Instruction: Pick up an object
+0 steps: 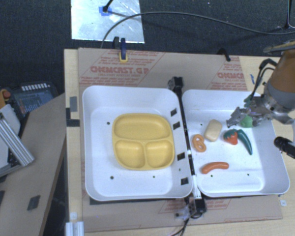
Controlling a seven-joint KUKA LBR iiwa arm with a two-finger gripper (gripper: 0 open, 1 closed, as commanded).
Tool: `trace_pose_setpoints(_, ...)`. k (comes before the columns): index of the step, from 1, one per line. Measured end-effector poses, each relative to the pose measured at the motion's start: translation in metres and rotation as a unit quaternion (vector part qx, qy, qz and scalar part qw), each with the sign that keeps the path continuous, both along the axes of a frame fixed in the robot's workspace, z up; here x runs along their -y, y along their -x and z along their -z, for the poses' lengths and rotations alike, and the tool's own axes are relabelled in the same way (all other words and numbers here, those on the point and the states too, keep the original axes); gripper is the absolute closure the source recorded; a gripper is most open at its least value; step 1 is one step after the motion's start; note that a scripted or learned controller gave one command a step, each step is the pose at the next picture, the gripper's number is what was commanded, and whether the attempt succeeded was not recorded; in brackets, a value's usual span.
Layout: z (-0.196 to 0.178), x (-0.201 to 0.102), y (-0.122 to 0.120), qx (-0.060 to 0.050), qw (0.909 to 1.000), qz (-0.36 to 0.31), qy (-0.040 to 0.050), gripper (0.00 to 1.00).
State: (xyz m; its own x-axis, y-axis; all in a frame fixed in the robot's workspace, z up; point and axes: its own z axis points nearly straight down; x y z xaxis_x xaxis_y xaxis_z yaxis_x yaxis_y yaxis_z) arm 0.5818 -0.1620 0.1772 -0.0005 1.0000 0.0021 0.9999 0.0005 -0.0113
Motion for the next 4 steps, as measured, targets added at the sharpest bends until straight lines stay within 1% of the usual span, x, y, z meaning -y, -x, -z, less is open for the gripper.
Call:
trace_pose_setpoints(1,-0.007,0.000,-0.003,0.006,1.0000,-0.001,0.0011,0.00)
trace_pose_setpoints(2,0.052,-0.006,-0.009,0.005,1.0000,-0.003,0.0007,0.00)
trace_pose_setpoints(3,0.067,-0.005,-0.014,0.014,0.9999,-0.001,0.0034,0.00)
trace_pose_setpoints(4,0.058,-0.005,-0.013,0.012,0.9999,-0.002,0.0024,1.00)
